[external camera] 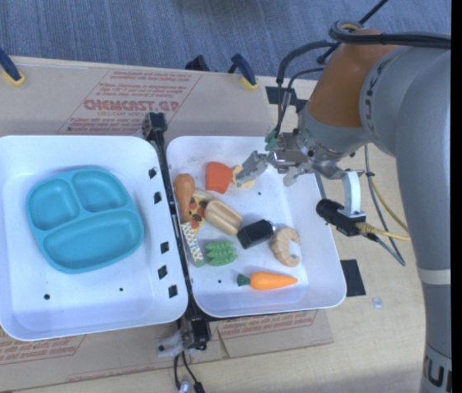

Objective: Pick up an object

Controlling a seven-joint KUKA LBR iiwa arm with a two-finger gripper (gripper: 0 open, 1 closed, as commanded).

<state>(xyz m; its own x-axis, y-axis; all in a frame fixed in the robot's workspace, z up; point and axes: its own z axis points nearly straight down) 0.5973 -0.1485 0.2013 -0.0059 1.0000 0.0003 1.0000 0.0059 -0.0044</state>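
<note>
My gripper (249, 170) hangs over the upper middle of the right bin (317, 281), reaching in from the right. Just to its left lies an orange-red block (218, 177), and a small pale yellow piece (244, 178) shows at the gripper's tip; whether that piece is held is unclear. Below are a tan bread roll (223, 217), a black block (255, 233), a glazed pastry (287, 246), an orange carrot (268, 281), a green leafy piece (220, 253) and a brown sausage (184, 193) by the left wall.
The left bin (10, 301) holds a blue divided plate (85, 217). A black clip strip (165, 211) runs between the bins. Cables (382, 211) trail from the wrist over the right bin's right rim. Cardboard (124, 97) lies under both bins.
</note>
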